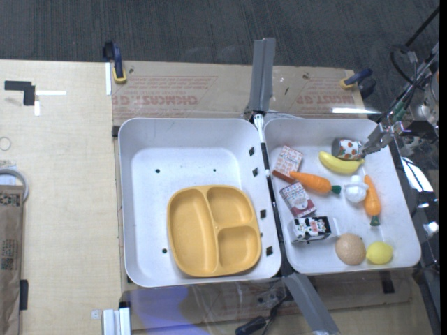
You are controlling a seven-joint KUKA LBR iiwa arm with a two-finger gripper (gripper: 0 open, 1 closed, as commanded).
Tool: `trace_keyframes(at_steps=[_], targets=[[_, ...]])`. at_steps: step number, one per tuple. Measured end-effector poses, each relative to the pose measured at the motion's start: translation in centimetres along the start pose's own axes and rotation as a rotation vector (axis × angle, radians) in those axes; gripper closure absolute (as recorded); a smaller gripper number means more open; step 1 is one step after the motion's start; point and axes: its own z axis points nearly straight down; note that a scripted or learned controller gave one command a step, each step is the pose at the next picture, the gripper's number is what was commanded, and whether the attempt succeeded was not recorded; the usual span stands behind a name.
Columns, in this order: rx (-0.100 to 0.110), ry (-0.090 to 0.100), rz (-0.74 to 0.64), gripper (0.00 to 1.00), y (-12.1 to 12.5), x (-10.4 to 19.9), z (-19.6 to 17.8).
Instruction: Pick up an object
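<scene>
Camera view looks down on a tabletop [56,208] carrying two white bins side by side. The left bin [140,187] holds a yellow divided plate [213,230], lying flat near its front wall. The right bin [408,246] holds the loose things meant for picking, scattered apart so each can be reached singly: a banana [340,163] near the back, a small carton [287,160] and a second carton [297,199] by the left wall, a carrot [311,181] between them, another carrot [372,199] standing lengthwise on the right, a white ball [355,190] just beside it, a black-and-white box [311,229], a brown egg [350,249] and a lemon [380,253] at the front.

The claw [368,145] comes in from the right, slanted down over the back corner of the right bin — its tip sits near a grey cup [346,147] that touches the banana. Whether the claw is spread or closed cannot be told; nothing is seen gripped. The likely target is the cup or banana, and their contact could spoil a clean grasp.
</scene>
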Motion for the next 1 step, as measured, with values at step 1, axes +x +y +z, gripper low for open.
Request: trace_keyframes(at_steps=[1], targets=[[0.001, 0.000, 0.140, 0.00, 4.88, -1.30, 12.83]])
